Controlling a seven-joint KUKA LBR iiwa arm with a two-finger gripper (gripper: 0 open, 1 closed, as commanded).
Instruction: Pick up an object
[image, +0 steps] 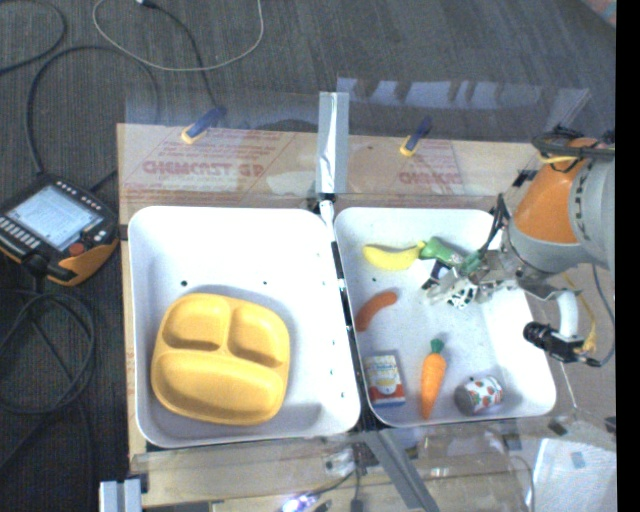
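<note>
I see the hand (462, 285) low in the right bin (520, 400), near its far right corner, beside a green toy (440, 250) and banana (390, 257). Its grip I cannot tell; nothing looks lifted yet.

Smooth, glossy white plastic bins (240, 225); seemingly matt yellow plastic tray (221, 356).

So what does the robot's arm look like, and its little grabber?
The arm is round and grey, with a bright orange band above the wrist. Thin dark cables loop around it. The gripper is small, made of dark and silvery metal parts.
</note>
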